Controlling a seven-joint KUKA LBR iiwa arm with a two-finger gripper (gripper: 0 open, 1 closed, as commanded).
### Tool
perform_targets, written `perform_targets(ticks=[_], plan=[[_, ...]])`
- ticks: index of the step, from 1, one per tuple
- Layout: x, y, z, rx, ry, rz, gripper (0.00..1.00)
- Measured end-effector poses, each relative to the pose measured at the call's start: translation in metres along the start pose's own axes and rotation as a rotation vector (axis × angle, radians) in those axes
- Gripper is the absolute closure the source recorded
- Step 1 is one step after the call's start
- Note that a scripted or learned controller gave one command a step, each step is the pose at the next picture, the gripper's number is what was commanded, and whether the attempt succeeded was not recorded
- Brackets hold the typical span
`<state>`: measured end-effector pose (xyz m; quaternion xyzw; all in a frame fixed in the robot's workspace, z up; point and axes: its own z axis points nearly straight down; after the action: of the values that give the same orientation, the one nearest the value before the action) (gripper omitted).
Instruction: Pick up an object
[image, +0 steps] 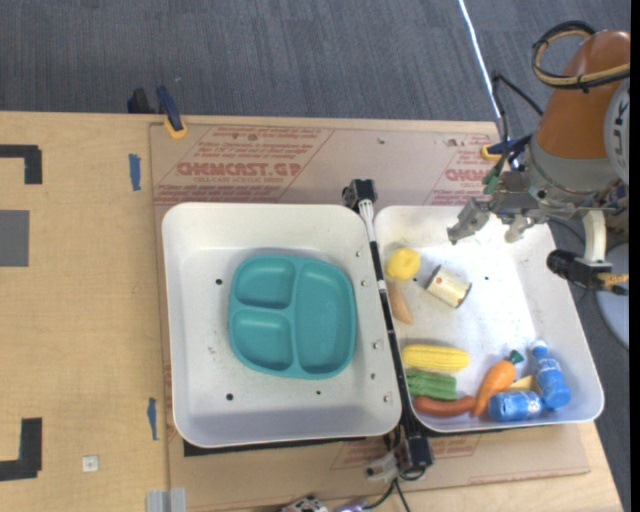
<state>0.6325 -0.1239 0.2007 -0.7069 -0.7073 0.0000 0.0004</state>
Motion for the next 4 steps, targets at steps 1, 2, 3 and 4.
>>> perform_targets(ticks=[1, 2, 3, 4], plan=[[-0.033, -0.047, 0.115, -0.003, -0.001, -0.250, 0.00], [-0.081, 0.018, 0.115, 0.004, 0.004, -0.425, 0.00], [-0.084, 0.035, 0.113, 0.022, 0.038, -0.158, 0.00], [-0.058, 0.031, 0.116, 0.015, 0.003, -0.481, 0.00]])
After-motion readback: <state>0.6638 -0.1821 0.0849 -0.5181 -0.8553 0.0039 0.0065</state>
